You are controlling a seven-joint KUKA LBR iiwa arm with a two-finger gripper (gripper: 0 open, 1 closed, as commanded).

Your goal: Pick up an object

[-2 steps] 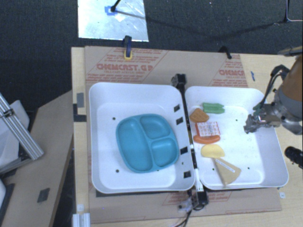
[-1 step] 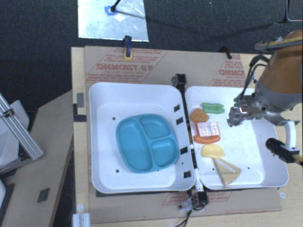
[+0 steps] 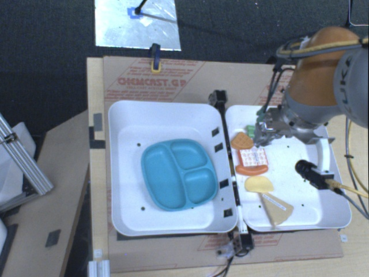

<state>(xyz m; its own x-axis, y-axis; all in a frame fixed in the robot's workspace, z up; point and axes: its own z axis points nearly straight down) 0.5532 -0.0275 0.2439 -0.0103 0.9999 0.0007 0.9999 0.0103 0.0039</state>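
Desk (image 3: 98, 224), bearing two white bins: the left bin (image 3: 130, 120) holds a blue divided plate (image 3: 177, 173); the right bin (image 3: 334, 212) holds small toy foods, namely a tan wedge (image 3: 278, 207), a red-and-white piece (image 3: 252, 160), a yellow piece (image 3: 259, 184), an orange waffle-like piece (image 3: 242, 140) and a green scrap (image 3: 251, 130). My jaws (image 3: 264, 133) hang low over the upper left of the right bin, just beside the orange and green pieces; I cannot tell how wide they stand or whether anything is in them. Step judged: descent toward a pick, with the next move calling for a settle onto one piece, clear of its neighbours.

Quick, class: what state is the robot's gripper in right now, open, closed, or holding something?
Gripper: cannot be told. It sits low in the right bin, over the small items beside the orange piece.
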